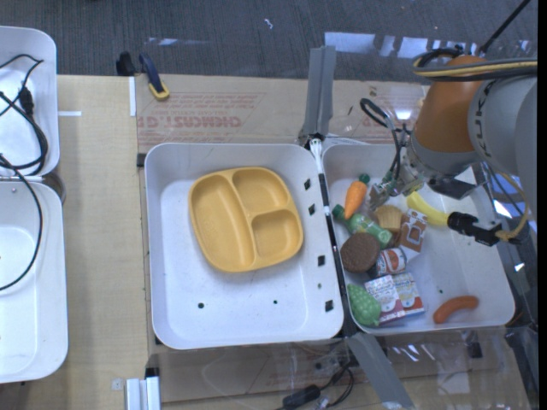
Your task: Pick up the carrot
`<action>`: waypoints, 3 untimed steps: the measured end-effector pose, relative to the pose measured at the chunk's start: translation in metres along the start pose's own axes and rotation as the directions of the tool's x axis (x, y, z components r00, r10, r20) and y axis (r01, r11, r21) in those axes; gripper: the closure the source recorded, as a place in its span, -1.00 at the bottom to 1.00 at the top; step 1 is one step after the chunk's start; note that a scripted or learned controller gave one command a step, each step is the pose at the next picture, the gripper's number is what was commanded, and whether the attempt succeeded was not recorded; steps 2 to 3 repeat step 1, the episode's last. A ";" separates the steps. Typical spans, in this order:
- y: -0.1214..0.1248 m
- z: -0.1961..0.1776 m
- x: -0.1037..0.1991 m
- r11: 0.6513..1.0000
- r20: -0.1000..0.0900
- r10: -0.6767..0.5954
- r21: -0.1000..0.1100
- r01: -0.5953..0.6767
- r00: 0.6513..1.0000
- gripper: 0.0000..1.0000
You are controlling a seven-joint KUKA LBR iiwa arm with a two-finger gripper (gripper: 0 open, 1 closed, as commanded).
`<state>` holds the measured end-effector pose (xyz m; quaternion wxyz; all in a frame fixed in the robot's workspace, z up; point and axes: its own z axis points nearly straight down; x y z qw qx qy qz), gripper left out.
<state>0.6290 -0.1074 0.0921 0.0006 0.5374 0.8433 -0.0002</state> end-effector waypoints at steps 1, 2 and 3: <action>0.030 0.000 -0.006 0.922 0.001 0.388 0.000 -0.388 0.922 1.00; 0.030 0.000 -0.006 0.922 0.001 0.388 0.000 -0.388 0.922 1.00; 0.030 0.000 -0.006 0.922 0.001 0.388 0.000 -0.388 0.922 1.00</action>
